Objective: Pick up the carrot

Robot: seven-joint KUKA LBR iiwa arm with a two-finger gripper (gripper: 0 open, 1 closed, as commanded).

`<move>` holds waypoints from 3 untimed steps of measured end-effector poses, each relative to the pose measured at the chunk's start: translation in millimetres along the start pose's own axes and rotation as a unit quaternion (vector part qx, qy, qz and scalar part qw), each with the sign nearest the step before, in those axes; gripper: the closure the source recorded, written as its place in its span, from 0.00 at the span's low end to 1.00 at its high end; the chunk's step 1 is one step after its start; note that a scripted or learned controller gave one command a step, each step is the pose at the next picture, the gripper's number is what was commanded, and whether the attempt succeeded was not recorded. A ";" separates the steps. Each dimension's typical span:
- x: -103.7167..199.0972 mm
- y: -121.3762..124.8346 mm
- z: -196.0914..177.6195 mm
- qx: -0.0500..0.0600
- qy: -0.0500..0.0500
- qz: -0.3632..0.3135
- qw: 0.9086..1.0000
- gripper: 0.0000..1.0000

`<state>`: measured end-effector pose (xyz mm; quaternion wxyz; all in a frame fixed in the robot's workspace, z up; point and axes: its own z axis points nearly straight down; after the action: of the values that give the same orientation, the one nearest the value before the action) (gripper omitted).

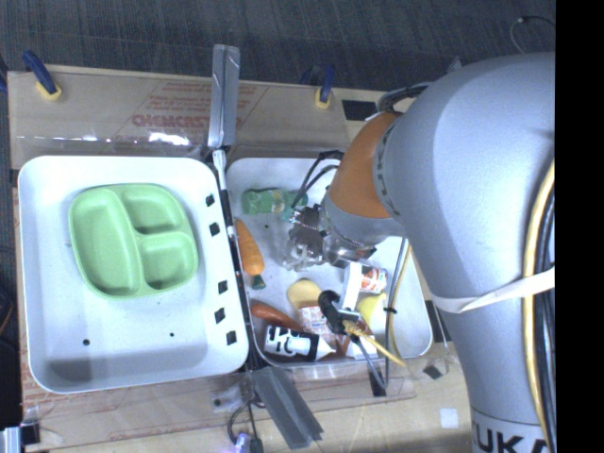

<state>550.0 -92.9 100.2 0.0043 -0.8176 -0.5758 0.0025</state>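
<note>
The orange carrot [250, 249] lies along the left wall of the right bin [415, 347], pointing up and down the view. My gripper [306, 239] hangs over the middle of that bin, a short way right of the carrot and apart from it. The grey arm with its orange band [363, 182] covers the bin's right part. Nothing shows in the gripper's grasp.
In the right bin lie a green bottle [265, 201] at the back, a yellow fruit [302, 293], a reddish sausage-like piece [274, 314], a black-and-white box [289, 343] and a small can [364, 281]. The left bin [57, 347] holds a green divided tray [132, 237].
</note>
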 end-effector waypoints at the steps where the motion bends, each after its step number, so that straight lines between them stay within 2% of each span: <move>1: 0.4 -0.3 0.2 0.001 0.000 -0.001 1.000 0.00; 2: -3.8 -9.1 9.3 -0.001 0.000 0.071 0.997 0.00; 3: -24.5 -38.4 9.9 -0.002 0.000 0.007 1.000 0.00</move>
<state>505.5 -103.0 90.7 0.0028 -0.8218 -0.5697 0.0011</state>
